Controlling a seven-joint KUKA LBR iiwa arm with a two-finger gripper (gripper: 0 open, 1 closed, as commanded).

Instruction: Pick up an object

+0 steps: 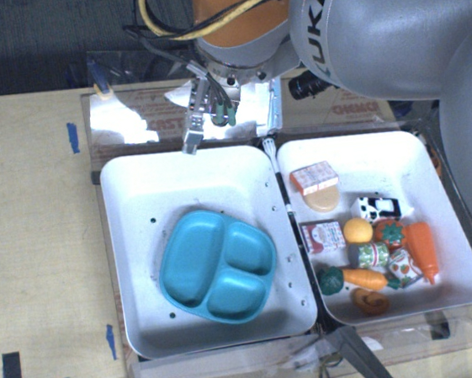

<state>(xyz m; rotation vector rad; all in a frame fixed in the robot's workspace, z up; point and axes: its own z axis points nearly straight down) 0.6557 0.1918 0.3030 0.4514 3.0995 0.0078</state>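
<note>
My gripper (203, 118) hangs above the far rim of the left bin (131, 238), with nothing visibly in it. A blue three-compartment plate (218, 266) lies in the left bin. The right bin (449, 202) holds several toy foods: a red-and-white box (313, 177), a tan round piece (324, 199), a black-and-white cow-patterned item (379, 207), a yellow ball (358, 231), a red-white packet (324, 237), a green can (372, 255), a large orange carrot (423, 251), a small carrot (366, 279), a dark green piece (330, 280) and a brown ring (370, 300).
The grey arm (395, 22) with its orange band (232, 6) covers the top right. Yellow and black cables (153, 20) loop above the gripper. A shiny foil-like surface (122, 120) lies behind the left bin. Wooden bench (40, 249) spreads to the left.
</note>
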